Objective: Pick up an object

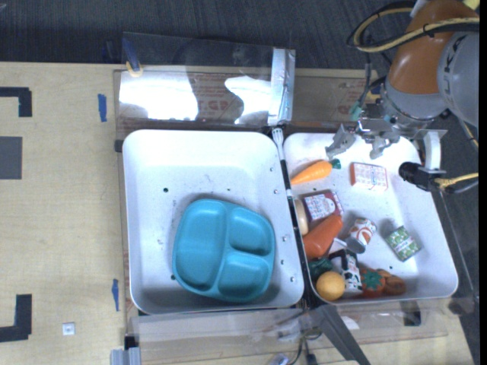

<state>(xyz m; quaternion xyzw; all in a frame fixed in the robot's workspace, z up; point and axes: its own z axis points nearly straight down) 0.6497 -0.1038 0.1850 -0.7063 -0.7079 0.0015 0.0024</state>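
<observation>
My gripper (358, 144) hangs over the back of the right bin (441, 226), open, with nothing between its fingers. One fingertip sits just above the thick end of an orange carrot (311, 172). The other is above a small red-and-white box (369, 176). Further forward in this bin lie a dark red packet (319, 204), an orange-red pepper-like piece (323, 236), a small white-and-red can (362, 233), a green packet (402, 242), a yellow lemon (330, 285), a black-and-white item (350, 269) and a brown-orange toy (384, 282).
The left bin (152, 166) holds a blue divided plate (224, 249) at its front. A clear plastic panel (205, 90) stands behind the left bin. The arm's orange band (418, 59) and cables rise at the upper right.
</observation>
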